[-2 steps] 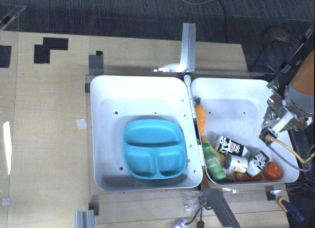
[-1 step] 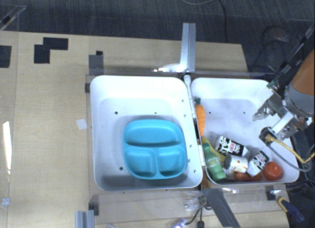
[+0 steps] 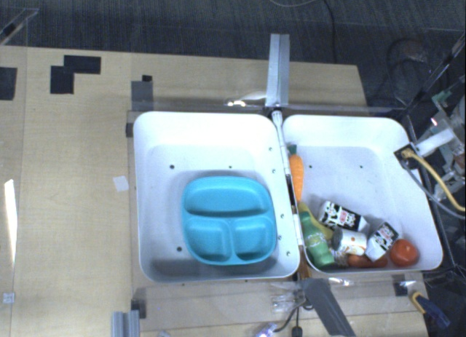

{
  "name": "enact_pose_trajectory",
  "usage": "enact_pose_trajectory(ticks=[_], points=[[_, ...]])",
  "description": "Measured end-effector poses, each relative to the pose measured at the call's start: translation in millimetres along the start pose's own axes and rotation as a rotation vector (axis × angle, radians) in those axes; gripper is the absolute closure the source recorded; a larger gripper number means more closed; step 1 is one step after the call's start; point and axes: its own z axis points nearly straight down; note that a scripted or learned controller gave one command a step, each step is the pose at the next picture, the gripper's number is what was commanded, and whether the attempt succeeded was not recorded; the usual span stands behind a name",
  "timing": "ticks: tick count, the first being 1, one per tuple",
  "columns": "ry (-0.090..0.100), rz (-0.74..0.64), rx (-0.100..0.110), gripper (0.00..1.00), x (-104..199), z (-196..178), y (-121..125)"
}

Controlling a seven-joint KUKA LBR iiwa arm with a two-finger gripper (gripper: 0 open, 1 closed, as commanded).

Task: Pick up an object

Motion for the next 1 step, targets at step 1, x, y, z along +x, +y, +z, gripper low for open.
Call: enact_pose_trajectory(ticks=[1], points=[[-0.002, -0.044, 0.004, 0.00, 7.9, 134.4, 8.3]])
